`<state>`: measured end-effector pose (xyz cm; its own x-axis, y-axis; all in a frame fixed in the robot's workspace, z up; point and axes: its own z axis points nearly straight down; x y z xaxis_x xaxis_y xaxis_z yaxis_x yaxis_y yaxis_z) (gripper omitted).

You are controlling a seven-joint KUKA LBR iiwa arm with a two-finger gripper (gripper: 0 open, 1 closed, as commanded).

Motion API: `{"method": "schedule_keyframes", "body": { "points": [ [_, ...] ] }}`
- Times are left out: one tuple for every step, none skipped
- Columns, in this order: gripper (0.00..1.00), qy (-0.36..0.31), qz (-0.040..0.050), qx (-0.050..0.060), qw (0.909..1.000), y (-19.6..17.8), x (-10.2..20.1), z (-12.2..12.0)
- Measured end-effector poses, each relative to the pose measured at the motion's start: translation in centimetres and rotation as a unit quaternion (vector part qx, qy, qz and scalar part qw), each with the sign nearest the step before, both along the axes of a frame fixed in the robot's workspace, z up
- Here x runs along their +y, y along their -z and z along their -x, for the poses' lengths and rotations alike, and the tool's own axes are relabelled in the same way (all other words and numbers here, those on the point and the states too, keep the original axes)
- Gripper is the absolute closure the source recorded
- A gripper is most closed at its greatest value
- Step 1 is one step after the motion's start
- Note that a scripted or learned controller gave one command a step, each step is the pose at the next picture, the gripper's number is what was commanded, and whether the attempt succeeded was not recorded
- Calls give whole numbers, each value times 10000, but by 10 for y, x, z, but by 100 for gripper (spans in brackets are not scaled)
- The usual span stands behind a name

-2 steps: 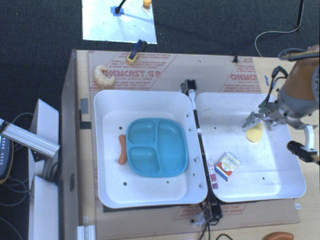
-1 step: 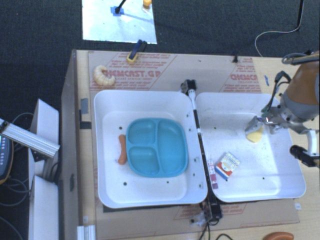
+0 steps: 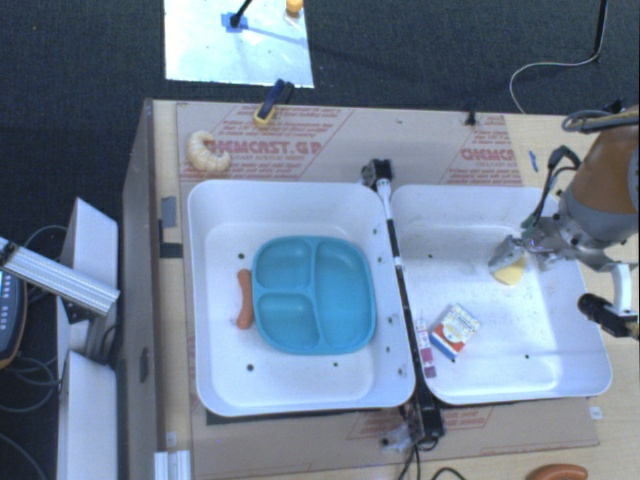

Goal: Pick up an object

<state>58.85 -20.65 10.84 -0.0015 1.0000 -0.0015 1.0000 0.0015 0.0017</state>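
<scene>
Here, 2 white bins (image 3: 300,203) sit on a cardboard-topped bench (image 3: 330,143) over dark carpet (image 3: 70,88).

The cardboard-topped bench (image 3: 300,148) bears two white bins (image 3: 215,268) side by side and a pale ridged toy (image 3: 208,152).

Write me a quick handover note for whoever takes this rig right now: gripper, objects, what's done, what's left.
Gripper: down in the right bin, at the yellow piece; a grasp can't be confirmed.
Right bin also holds a small box, lying flat.
Left bin: blue divided plate, with an orange sausage beside its left edge.
Done: arm has reached an object. Left: confirm the grip and lift.
</scene>
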Motion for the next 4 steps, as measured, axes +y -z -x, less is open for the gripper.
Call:
{"method": "schedule_keyframes", "body": {
  "points": [
    [0, 4, -1, -7, 10000, -14, 0, 2],
    [0, 2, -4, -1, 10000, -16, 0, 5],
    [0, -13, -4, -8, 10000, -19, 0, -3],
    [0, -1, -3, 2, 10000, 2, 0, 5]
  ]
}}
